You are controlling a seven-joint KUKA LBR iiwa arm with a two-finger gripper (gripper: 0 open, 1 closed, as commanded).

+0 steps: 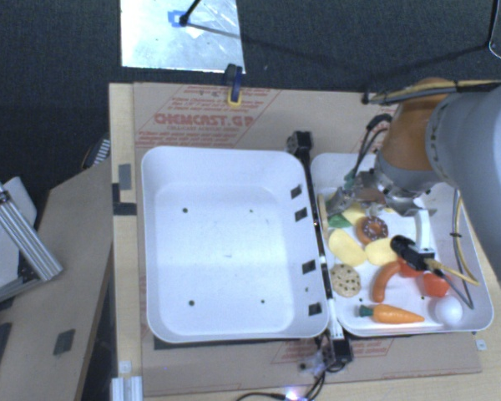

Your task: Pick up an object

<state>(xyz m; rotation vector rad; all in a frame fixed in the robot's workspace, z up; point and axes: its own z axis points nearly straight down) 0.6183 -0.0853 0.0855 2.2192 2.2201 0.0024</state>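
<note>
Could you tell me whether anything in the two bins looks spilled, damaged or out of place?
Nothing stands out. The toy foods, including a carrot, cookie and egg, all lie inside the right bin, crowded but not spilled. The left bin sits square beside it. The gripper hangs over the pile.

Cookie (pixel 346 280) left of carrot (pixel 396 313) — seemingly.

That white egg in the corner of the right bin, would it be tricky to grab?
Probably. The white egg looks round and smooth, so it may slip from two fingers or roll if nudged. It sits by the bin's corner wall, beside a red piece, which likely crowds the approach.
</note>
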